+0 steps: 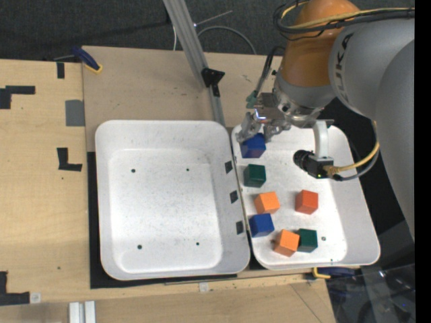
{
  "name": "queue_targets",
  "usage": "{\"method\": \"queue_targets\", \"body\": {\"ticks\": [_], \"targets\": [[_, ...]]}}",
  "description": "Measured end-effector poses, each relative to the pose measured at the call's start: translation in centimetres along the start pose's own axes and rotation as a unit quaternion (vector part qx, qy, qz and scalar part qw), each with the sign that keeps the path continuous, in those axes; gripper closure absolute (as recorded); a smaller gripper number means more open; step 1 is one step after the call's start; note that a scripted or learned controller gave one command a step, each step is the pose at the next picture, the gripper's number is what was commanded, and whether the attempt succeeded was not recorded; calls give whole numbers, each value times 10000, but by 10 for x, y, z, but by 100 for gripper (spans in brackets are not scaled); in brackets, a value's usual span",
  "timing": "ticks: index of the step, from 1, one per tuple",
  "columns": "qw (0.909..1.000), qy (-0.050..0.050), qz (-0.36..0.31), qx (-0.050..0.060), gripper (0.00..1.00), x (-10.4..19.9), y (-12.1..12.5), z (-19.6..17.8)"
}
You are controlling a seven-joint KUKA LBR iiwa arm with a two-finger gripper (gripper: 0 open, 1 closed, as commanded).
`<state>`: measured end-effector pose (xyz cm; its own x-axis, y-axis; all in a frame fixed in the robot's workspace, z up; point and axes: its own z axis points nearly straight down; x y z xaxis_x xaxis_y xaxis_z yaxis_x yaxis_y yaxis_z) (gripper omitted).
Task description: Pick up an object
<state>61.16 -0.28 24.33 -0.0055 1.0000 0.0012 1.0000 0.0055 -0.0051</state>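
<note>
Nearest to me, at the front of the right bin [360,244], I see an orange cube [287,241] touching a dark green cube [308,239]. Just behind them on the left lies a blue cube [261,225], and behind it a second orange cube [267,202]. A red-orange cube [306,201] sits apart, more to the right. Further back, a second green cube [254,175] rests close to the bin's left wall. The left bin [108,180] stands beside, its rim touching the right one.

At the far end of the right bin I see the gripper [259,132], reaching down under the orange band of the arm [377,52]. A second blue cube [253,145] is right under its tip, tilted, and looks to be between the fingers [250,128]. I cannot tell if this cube touches the bin floor.
</note>
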Motion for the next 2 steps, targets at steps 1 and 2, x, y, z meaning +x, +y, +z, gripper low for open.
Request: {"method": "queue_targets", "body": {"ticks": [1,2], "targets": [[10000,2,-2,-5,100,41,-27,-5],[10000,1,-5,-1,100,83,-54,-9]]}}
